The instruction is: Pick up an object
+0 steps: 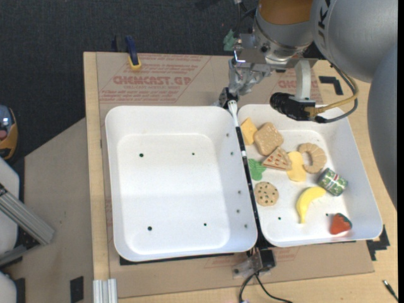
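Note:
The right bin holds several toy foods: a yellow cheese wedge, a slice of toast, a pizza slice, a ring-shaped bagel, a green can, a banana, a strawberry, a cookie and a small green piece. My gripper hangs over the back end of the ridge between the two bins, beyond the cheese wedge. Nothing shows in its grasp.
The left bin sits beside the right one on a brown board. A blue and yellow clamp stands at the board's back left. The arm's grey body and a black cable overhang the right bin's back.

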Controlling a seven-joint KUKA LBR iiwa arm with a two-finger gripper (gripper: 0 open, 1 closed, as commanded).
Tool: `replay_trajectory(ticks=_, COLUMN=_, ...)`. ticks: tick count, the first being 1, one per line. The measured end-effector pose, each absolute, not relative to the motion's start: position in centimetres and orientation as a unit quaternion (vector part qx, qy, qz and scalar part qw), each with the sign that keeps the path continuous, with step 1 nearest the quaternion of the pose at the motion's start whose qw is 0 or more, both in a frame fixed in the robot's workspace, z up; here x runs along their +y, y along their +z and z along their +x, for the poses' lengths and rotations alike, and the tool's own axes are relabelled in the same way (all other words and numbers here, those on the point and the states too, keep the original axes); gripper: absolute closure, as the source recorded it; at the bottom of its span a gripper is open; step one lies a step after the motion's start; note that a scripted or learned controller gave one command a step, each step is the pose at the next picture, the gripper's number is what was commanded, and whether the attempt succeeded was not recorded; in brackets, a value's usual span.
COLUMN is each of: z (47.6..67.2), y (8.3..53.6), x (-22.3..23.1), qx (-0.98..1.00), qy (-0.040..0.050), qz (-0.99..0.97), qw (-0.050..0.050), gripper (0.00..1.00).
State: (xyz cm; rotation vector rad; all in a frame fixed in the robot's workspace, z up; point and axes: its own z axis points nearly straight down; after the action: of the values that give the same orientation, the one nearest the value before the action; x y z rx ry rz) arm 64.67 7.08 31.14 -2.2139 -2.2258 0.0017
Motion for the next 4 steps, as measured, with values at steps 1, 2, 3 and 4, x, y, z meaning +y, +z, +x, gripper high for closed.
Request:
replay_trajectory(ticks=1, z=66.5, y=51.4, x=13.6, qx=-0.71, qy=-0.0097, qz=-0.704, qw=-0.006, gripper=1.0)
replay_trajectory(ticks=2, z=66.4, y=35.1, x=22.5, qx=-0.71, qy=0.0051, qz=-0.704, qw=0.005, gripper=1.0)
replay_trajectory(ticks=3, z=64.5, y=33.6, x=22.4, qx=-0.708, qy=0.0022, qz=-0.707, qw=0.001, gripper=1.0)
replay_trajectory(ticks=4, z=62.7, y=33.6, x=19.8, qx=-0.706, qy=0.0015, qz=-0.708, qw=0.001, gripper=1.0)
